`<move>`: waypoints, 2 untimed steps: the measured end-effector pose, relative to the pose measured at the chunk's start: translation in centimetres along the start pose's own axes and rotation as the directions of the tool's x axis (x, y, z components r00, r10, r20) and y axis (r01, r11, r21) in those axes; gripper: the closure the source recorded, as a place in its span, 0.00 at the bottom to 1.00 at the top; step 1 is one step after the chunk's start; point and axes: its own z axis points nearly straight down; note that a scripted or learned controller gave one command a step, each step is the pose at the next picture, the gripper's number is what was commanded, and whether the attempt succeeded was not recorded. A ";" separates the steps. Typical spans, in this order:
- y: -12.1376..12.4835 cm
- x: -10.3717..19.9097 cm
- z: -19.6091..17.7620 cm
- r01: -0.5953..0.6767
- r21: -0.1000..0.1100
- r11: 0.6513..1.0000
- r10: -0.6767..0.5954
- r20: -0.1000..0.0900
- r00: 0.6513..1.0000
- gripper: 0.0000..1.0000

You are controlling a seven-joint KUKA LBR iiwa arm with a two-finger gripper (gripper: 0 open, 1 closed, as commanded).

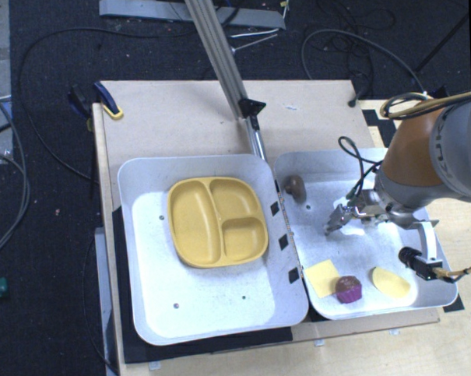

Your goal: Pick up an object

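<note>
Objects in the right white bin [359, 164] include a brown rounded lump [296, 188], hard to identify. The gripper [336, 222] is seen nearby with fingers slightly parted, nothing held between them.

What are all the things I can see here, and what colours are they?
Bins: two, white, side by side on the bench.
Plate: one, yellow, with three sections, in the left bin.
Brown lump: one, brownish, at the right bin's back left corner.
Square block: one, pale yellow, at the front of the right bin.
Purple thing: one, purple, just right of the square block.
Oval thing: one, yellow, at the right bin's front right.
Metal pole: one, grey, slanting over the bench's back.
Clamp: one, blue and yellow, at the bench's back left corner.
Arm: one, grey and orange, coming from the right.
Gripper: one, silvery, over the middle of the right bin.
</note>
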 end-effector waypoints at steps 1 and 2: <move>0.2 -0.2 -1.5 -0.001 -0.007 1.000 0.001 0.003 1.000 1.00; 1.0 -0.9 -7.2 0.001 -0.002 1.000 -0.001 0.000 1.000 1.00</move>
